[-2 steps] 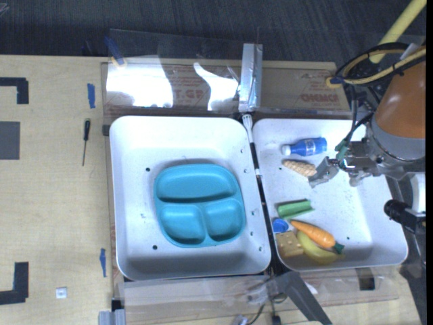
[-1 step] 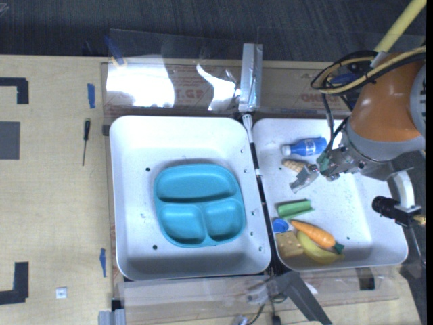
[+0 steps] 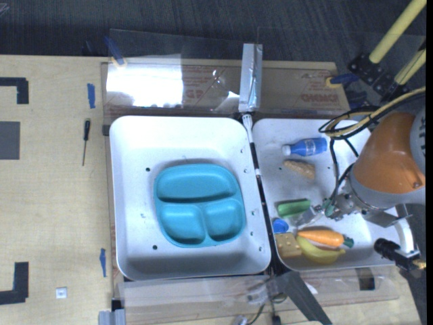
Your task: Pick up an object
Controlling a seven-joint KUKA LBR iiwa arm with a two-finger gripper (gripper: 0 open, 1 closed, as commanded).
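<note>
2 bins (image 3: 128,181) — 1 blue tray (image 3: 199,204), 1 bottle (image 3: 306,147); claw (image 3: 323,208) state unclear.

A grey robot arm (image 3: 406,181) is seen with a broad, rounded orange band (image 3: 384,158) above its wrist. Black and yellow cables (image 3: 352,124) are looped beside the band. A small metal gripper (image 3: 325,207) with dark fittings is mounted beneath the wrist.

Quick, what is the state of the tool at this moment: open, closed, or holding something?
Tool: cannot be told; it hangs low over the right bin, near the green object.
</note>
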